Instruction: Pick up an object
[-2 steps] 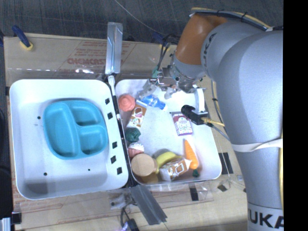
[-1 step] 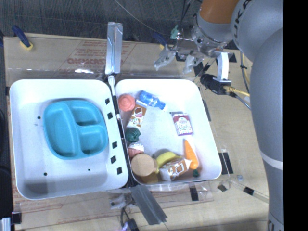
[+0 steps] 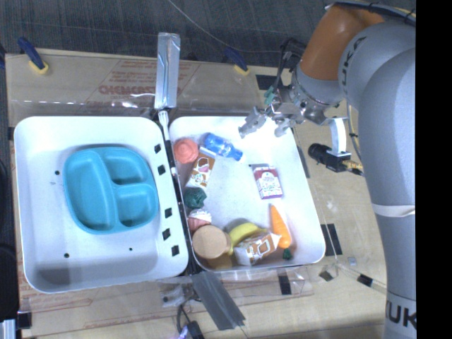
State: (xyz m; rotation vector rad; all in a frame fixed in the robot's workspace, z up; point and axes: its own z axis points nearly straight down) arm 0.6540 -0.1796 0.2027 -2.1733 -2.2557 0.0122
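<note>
End effector (image 3: 265,123) above right bin's (image 3: 305,210) far edge, fingers apart.

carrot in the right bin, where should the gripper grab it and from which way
Grip the carrot across its orange middle, coming straight down from above. It lies flat, running up the bin. A carton crowds its lower left, so set the fingers left and right over the upper half, where there is bare floor.

The bench (image 3: 85,76) carries two shallow white bins: the left bin (image 3: 35,189) and, touching its right-hand wall, the right bin (image 3: 311,217).
</note>
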